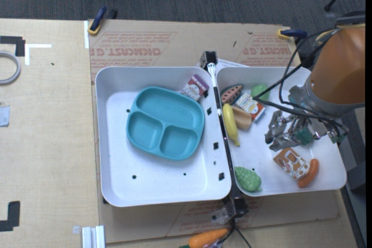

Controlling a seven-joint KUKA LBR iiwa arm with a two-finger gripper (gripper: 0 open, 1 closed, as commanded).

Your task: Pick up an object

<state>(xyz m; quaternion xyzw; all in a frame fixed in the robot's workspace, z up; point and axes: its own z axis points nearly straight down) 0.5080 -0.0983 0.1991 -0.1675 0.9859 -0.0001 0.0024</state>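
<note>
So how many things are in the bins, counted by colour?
Teal: 1, the divided plate
Yellow: 1, the banana
Green: 2, the bumpy toy and a round piece
Orange: 1, the sausage shape
Mixed colours: 5, the packet, small box, carton, dark slice, tan piece
Total: 10

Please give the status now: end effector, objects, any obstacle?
End effector low in right bin, grip unclear. Orange carton and sausage just beside it. Banana lies apart.
</note>
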